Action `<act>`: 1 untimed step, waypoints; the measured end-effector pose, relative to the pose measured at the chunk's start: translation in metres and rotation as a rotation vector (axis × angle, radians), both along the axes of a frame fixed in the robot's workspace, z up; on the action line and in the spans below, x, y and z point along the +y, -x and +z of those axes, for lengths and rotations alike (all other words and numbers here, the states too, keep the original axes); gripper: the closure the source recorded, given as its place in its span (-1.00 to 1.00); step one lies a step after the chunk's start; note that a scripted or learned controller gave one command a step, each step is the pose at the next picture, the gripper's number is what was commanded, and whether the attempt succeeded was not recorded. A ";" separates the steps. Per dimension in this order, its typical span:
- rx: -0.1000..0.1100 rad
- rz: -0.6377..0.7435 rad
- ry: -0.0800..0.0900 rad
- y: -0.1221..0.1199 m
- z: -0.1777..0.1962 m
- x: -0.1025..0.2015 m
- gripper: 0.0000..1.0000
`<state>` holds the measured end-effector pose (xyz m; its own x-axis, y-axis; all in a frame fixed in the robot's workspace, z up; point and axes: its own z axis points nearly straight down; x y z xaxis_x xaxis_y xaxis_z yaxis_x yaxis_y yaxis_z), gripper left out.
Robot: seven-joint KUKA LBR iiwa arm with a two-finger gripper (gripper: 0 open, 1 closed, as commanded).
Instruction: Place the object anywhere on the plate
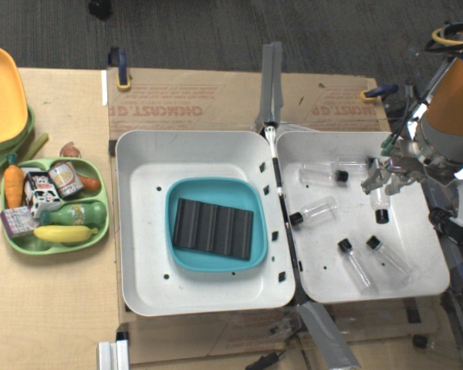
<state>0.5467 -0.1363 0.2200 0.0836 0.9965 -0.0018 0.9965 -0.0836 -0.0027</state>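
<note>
Hanging over the right bin point(417, 284), jaws, state unclear, just above a vial point(381, 204).

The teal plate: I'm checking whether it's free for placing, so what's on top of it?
A dark ribbed block lies on the teal plate, covering its middle; what is under the block can't be seen.

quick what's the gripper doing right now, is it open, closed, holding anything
Gripper: over the right bin, just above a clear vial with a black cap; open or closed cannot be told, and no hold on a vial is visible.
</note>
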 end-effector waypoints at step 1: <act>0.000 0.000 0.000 0.000 0.000 0.000 -1.00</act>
